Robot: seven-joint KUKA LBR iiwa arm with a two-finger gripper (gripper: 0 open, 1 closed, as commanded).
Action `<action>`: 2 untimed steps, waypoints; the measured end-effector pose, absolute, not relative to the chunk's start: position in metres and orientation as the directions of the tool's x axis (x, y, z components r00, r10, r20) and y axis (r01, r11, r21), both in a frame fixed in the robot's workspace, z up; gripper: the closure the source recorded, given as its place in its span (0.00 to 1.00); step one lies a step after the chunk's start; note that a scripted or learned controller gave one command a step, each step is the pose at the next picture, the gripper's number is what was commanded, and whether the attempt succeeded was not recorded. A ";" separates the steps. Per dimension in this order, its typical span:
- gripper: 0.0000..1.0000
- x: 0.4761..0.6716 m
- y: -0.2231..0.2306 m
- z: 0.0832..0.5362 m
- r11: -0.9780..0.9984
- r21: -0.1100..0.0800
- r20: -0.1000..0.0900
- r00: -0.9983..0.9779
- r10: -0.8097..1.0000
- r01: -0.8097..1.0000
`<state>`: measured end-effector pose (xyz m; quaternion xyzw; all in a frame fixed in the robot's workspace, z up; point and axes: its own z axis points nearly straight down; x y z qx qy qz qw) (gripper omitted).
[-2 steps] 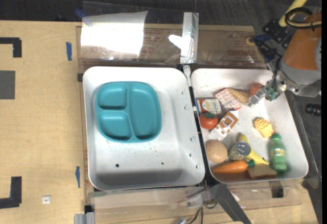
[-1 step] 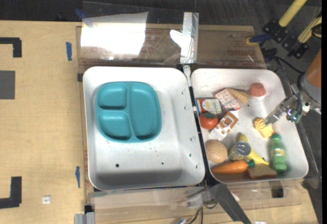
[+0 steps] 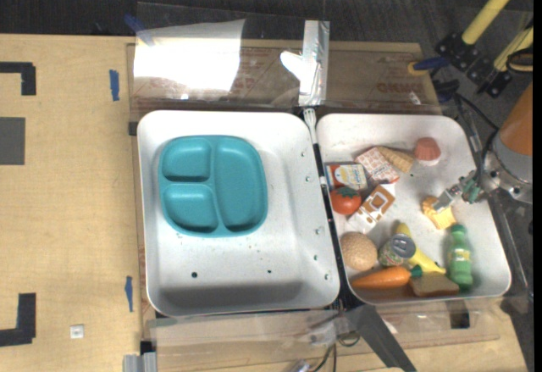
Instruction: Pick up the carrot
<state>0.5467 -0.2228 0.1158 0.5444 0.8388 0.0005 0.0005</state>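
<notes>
Carrot (image 3: pixel 383 278) lying on its side along the near wall of the right bin (image 3: pixel 489 281), thick end toward the bins' shared divider, tip toward a brown slab (image 3: pixel 434 284) just beside it. Crowded from behind by a tan rounded piece (image 3: pixel 358 250), a small can (image 3: pixel 396 250) and a yellow banana (image 3: pixel 426 261); green bottle (image 3: pixel 458 256) further right. Not grasped, not lifted: judged an early approach step, with the reach and descent not yet done.

Seen from above, gripper (image 3: pixel 468 190) hovering at the far right side of the same bin, near a yellow wedge (image 3: pixel 439 211) and well apart from the carrot. Too small and blurred to tell whether open or closed. Grey arm with orange band (image 3: pixel 518 131) entering from the right edge, wrist angled in toward the bin.

Next move, as a judgement: travel toward the near wall, alignment across the carrot's narrow width, descent between wall and neighbours without nudging the can or slab. Teal divided plate (image 3: pixel 212 184) in the left bin, not involved
</notes>
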 end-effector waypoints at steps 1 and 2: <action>1.00 0.518 -0.220 0.113 -0.031 0.039 -0.003 0.031 1.000 0.999; 1.00 0.497 -0.215 0.114 0.067 0.029 -0.015 -0.066 0.998 0.997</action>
